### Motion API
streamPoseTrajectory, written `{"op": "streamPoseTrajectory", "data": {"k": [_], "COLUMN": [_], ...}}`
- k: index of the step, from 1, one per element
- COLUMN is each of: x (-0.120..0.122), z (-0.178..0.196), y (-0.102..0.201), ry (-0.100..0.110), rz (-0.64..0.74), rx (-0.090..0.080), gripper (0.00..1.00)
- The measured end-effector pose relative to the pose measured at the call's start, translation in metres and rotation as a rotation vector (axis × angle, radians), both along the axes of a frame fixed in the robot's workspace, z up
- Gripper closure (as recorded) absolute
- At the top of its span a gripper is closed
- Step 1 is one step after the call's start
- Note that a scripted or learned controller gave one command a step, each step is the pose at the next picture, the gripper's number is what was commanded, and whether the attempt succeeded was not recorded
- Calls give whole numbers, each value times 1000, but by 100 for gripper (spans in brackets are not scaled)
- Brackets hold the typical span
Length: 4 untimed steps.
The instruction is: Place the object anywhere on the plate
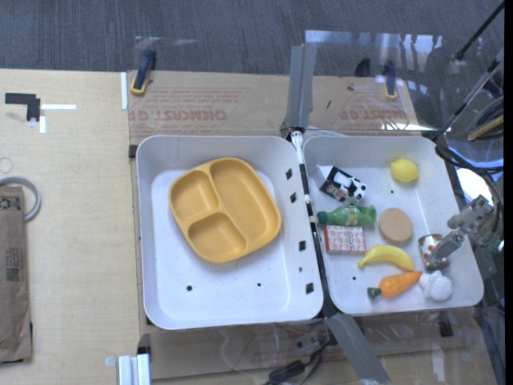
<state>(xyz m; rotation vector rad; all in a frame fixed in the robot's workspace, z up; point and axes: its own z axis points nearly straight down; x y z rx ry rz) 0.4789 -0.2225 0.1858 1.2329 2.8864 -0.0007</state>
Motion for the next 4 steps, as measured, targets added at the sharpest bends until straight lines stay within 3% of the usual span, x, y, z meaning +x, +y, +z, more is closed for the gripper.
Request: {"op": "streamPoseTrajectory", "data": {"k": [1, 2, 3, 4], "x": [1, 1, 8, 10], "z": [9, 9, 219, 228], "y": [0, 0, 0, 0], "ry": [-2, -2, 0, -3], "rz": [-2, -2, 314, 312], "rx": [-1, -1, -1, -4], "gripper": [100, 0, 0, 100]}}
